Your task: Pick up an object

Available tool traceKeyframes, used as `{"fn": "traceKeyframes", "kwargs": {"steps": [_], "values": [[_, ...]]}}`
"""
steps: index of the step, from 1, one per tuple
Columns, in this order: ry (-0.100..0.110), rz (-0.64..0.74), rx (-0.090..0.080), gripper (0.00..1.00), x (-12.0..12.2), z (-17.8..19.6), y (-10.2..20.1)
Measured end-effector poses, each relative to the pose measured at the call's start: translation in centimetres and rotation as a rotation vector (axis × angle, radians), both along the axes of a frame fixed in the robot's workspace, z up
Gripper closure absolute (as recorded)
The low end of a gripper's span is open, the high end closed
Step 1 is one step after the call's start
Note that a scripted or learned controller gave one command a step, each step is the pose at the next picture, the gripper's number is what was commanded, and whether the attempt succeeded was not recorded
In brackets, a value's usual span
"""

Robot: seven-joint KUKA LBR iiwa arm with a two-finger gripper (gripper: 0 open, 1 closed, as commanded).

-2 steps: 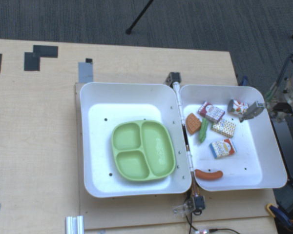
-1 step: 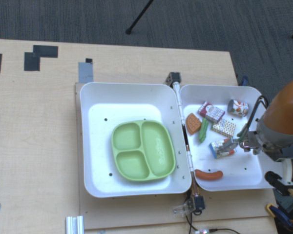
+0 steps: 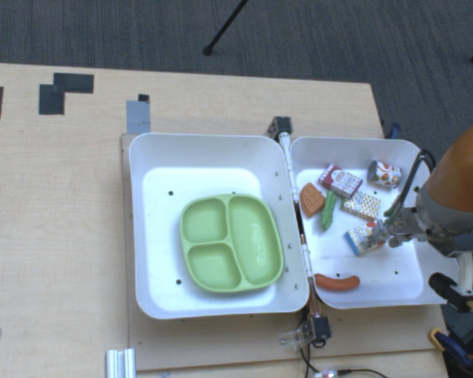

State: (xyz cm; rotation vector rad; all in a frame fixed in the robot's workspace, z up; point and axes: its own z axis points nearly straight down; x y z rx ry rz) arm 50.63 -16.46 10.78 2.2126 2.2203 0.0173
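nearest in the right bin (image 3: 410, 290), a toy sausage (image 3: 337, 282) lies flat on the floor by the near wall, well apart from the rest. just beyond it, mid-bin, the gripper (image 3: 381, 236) reaches in from the right, low over a small blue-and-white packet (image 3: 361, 240); its tip sits right at the packet's right end, touching or nearly so. too small and blurred to read the tool: cannot tell how wide it stands, nor whether the packet is caught in it, so no hold is claimed. left of that, a green pod-like piece (image 3: 328, 213) lies beside an orange waffle-like biscuit (image 3: 312, 199), both close to the divider. farther on, a speckled flat pack (image 3: 362, 205), then a red-and-white box (image 3: 341, 182), and a small carton (image 3: 385, 173) toward the far right corner. the left bin (image 3: 138, 235) carries a green three-compartment plate (image 3: 231, 243) near its middle. judgement: the packet is the likely target; probably light, thin and a bit slick, prone to skid or tip on the smooth floor if nudged. best taken across its short width near the middle, coming straight down. the sausage looks rounder and liable to roll.
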Motion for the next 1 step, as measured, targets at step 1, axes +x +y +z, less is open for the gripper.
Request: {"fn": "traceKeyframes", "kwargs": {"steps": [1], "values": [[0.007, 0.001, -0.002, 1.00, -0.40, 12.59, 8.34]]}}
